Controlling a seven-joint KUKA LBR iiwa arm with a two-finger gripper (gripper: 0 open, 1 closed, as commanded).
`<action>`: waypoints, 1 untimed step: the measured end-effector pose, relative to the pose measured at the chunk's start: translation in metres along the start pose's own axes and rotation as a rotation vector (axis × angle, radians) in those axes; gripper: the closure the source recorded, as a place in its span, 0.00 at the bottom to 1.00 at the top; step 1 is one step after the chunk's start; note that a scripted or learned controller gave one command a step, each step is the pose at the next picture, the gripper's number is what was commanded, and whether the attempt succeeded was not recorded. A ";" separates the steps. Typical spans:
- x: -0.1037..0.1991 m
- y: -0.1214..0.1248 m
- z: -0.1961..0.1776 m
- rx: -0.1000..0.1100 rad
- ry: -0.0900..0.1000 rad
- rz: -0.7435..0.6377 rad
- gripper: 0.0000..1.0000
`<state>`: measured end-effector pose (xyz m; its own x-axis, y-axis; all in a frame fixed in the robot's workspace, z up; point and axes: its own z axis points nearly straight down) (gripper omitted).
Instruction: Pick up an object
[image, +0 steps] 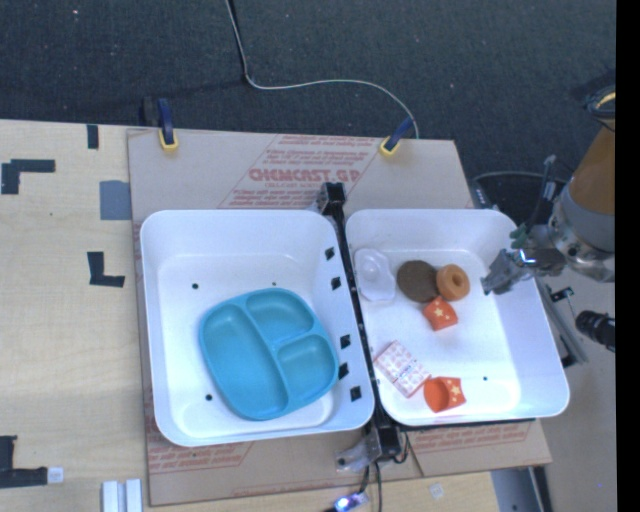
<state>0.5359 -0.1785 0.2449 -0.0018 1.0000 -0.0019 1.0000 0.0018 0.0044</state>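
Objects for picking are seen in the right bin (520, 330), six in total. Nearest the front wall an orange cup (444, 392) is lying on its side, and just beside it, to the left, a pink packet (400, 367) is lying flat, tilted diag. Further back, approx. in the bin's middle, a small orange-red block (440, 314) is found, just under the donut (453, 282). The donut is leaned against a brown round piece (416, 280) at its left; the two are touching. Left of these, near the divider, a clear cup (374, 274) is seen, hard to make out against the white floor.

The left bin (170, 290) is occupied by a blue tray (268, 352) w/ three compartments, set at a slant towards the front-right corner.

The gripper (503, 273) is placed over the right bin's right side, near the far-right wall, well apart from the donut. Nothing is seen between its fingers. How far the fingers are opened cannot be told, as the tips are small and dark in this view. Behind it the grey wrist and the orange band (600, 180) are visible at the right edge.

Both bins are set on a cardboard sheet (290, 175), which is held at the far edge by two clamps (166, 135). A thin cable (320, 85) is laid across the dark floor beyond.
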 end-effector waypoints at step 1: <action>0.051 0.024 0.006 0.005 0.003 -0.005 1.00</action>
<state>0.5598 -0.1274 0.2394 -0.0064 1.0000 0.0014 1.0000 0.0064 -0.0005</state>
